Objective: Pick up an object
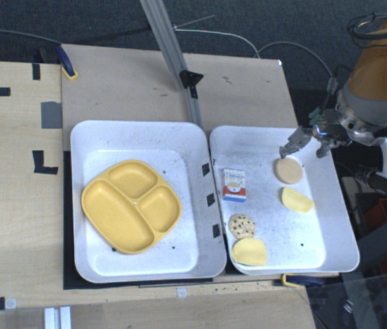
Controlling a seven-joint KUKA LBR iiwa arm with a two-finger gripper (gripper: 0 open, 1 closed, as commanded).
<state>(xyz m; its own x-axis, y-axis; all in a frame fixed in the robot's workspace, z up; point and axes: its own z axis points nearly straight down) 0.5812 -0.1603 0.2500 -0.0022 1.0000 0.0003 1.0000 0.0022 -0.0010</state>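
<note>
Five small things lie in the right bin (330, 204), and my hand (307, 141), fingers spread and holding nothing, hovers just above the round tan disc (289, 171) near its far edge. I should centre over the disc, drop straight down, and close only once both fingers flank it.
</note>
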